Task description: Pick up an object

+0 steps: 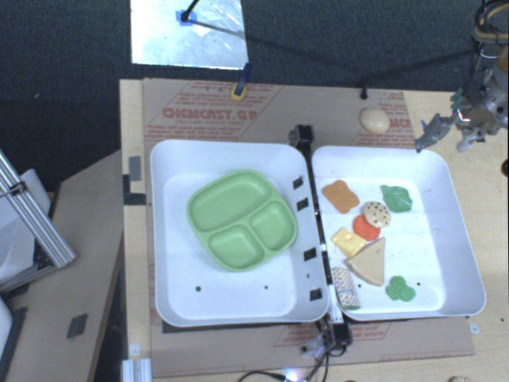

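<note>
Two shallow white plastic bins (171, 293) (457, 237), one green three-compartment plate (241, 219), two green leafy toy pieces (396, 198) (401, 291), one orange toy slab (340, 196), one speckled round cookie (376, 213), one red disc (365, 228), one yellow cheese square (347, 240), one tan wedge (369, 264), one patterned wrapped packet (345, 286), one cream egg-shaped ball (374, 119)

Small toy foods (368, 229) are laid flat, close together, in the right white bin (453, 237).
</note>
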You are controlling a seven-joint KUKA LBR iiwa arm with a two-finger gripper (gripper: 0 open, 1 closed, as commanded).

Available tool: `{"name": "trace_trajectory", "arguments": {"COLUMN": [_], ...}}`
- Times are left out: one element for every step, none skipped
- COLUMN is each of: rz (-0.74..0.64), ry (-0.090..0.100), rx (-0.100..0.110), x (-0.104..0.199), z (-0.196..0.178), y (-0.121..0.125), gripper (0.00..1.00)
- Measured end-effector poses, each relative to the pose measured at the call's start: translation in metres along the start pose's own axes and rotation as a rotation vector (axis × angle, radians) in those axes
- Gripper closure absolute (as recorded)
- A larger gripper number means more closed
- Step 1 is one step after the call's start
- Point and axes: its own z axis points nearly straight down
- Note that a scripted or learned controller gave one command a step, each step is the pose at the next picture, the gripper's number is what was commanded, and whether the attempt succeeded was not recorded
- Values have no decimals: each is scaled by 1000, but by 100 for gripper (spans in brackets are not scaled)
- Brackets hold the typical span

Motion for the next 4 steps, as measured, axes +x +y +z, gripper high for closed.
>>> {"name": "trace_trajectory", "arguments": {"rz": [2, -2, 2, 1], "ry": [2, 1, 1, 0], "rx": [5, 3, 6, 3], "x": [8, 9, 7, 8], "z": [55, 101, 159, 195], "y": [-6, 2, -6, -6], "gripper": [0, 0, 0, 0]}}
